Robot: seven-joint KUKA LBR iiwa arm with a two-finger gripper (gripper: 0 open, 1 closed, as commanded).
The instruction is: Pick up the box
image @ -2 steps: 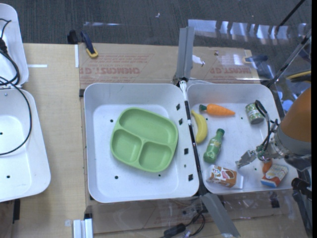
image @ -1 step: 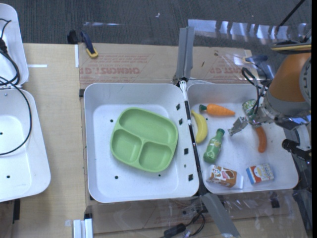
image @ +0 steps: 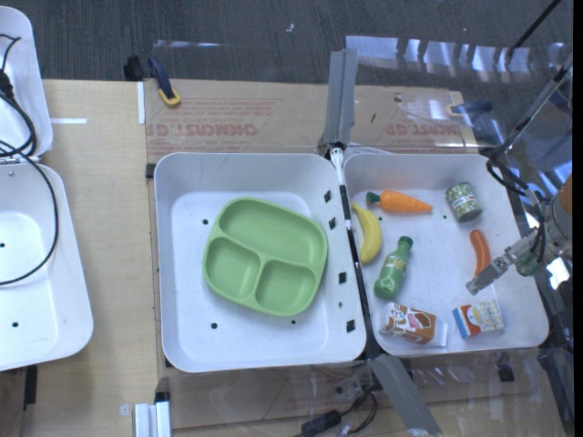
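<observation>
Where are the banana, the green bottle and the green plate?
banana (image: 368, 233): camera view, middle of its curve.
green bottle (image: 392, 271): camera view, its body.
green plate (image: 265, 256): camera view, centre divider.

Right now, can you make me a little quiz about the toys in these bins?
1. True or false: the green plate lies in the same bin as the banana.
2. Which toy lies nearest the gripper? A carrot, B can, C small box.
3. Fill in: the green bottle lies just right of the ____.

Key: 1 false, the plate is in the left bin, the banana in the right bin. 2 C. 3 banana.
</observation>
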